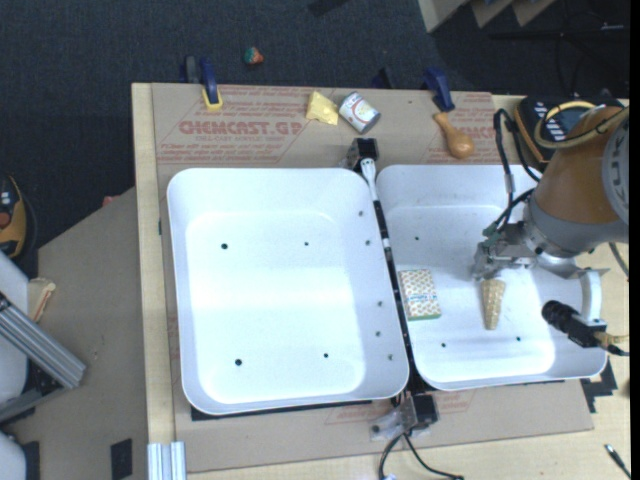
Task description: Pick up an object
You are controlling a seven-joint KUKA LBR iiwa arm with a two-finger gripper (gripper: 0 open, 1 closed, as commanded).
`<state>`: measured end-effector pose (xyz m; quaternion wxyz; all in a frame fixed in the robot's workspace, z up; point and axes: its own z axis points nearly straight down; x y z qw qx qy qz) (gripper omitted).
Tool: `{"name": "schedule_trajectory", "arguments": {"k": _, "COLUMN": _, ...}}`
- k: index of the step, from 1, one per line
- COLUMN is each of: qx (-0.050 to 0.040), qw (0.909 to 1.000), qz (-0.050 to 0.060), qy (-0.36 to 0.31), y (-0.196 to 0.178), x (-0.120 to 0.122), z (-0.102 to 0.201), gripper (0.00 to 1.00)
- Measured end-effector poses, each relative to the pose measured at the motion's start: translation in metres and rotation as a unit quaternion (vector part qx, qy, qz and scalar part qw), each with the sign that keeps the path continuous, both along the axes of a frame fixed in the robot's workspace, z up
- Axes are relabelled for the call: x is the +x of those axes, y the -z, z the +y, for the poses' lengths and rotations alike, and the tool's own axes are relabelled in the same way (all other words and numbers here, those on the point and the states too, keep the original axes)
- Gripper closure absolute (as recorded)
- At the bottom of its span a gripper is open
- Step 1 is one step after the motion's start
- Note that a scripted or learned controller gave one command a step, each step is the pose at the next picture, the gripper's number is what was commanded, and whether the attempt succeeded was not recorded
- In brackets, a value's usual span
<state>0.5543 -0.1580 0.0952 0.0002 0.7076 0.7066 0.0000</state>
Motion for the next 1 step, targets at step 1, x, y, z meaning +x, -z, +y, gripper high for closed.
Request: {"name": "schedule_trajectory", "arguments": {"k": 1, "qx": 0.0015, "qw": 1.0, "qz": 0.004, "qy": 0.002, "y": -0.0011, "x": -0.0795, "z": -0.0253, "gripper": 1.0}}
